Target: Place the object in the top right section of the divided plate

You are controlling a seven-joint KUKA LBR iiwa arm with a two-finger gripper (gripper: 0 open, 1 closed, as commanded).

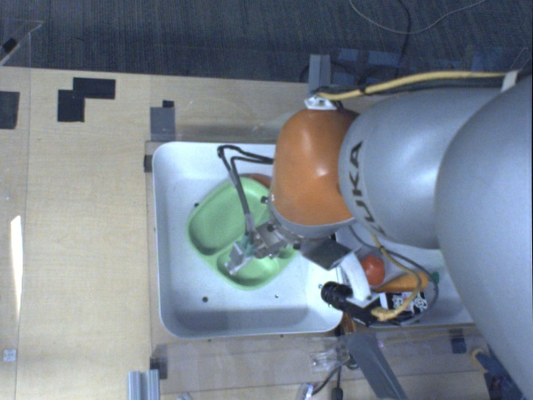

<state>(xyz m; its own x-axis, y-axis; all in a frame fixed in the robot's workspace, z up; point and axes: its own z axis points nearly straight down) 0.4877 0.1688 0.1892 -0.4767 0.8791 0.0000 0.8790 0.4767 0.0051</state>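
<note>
Grey and bulky, my arm covers the right side of the bench, its orange band above the left bin. My gripper hangs over the green plate's lower section; whether it grips anything, I cannot tell. A red object lies near the cables beneath my arm.

Black capital letters are running down the grey arm just beside its orange band; "UKA" is showing clearly, the visible part of the KUKA brand name, with the first letter tucked at the band's edge. No other text, label or number is reading legibly anywhere else.
</note>
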